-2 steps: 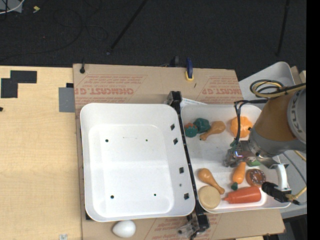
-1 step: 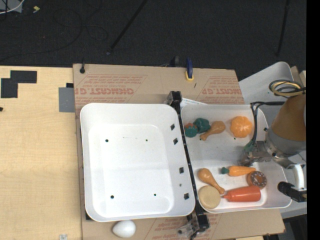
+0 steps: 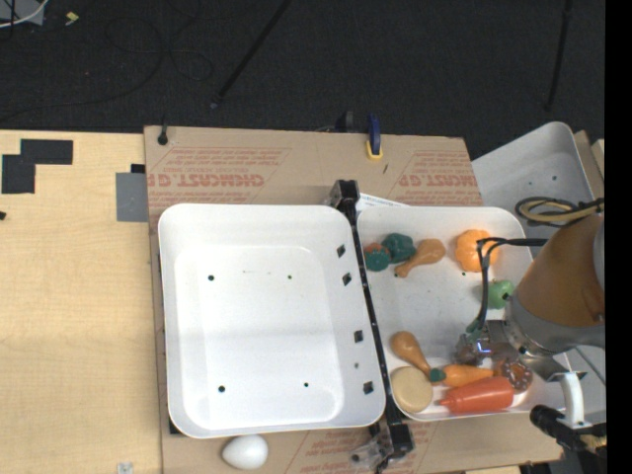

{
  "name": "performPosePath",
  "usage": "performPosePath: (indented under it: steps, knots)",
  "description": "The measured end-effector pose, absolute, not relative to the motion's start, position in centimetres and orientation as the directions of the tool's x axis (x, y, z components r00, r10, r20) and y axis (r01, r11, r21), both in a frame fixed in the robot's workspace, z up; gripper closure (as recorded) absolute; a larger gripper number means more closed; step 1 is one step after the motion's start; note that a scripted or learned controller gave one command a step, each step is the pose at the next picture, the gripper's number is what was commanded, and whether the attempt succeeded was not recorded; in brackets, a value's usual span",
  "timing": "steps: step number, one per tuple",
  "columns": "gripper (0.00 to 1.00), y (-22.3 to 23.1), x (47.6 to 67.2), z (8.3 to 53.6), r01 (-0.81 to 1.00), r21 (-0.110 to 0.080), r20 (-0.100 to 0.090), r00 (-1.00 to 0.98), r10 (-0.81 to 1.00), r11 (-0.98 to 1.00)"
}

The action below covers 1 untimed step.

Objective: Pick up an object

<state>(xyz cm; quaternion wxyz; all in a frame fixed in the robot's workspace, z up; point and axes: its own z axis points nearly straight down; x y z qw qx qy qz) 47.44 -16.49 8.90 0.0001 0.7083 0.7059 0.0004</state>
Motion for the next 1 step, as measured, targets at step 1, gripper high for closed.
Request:
performPosePath:
  steps: [1]
  knots:
    - [1.0, -16.72, 47.51, 9.86, 1.0, -0.003, 0.004, 0.009, 1.0, -0.009]
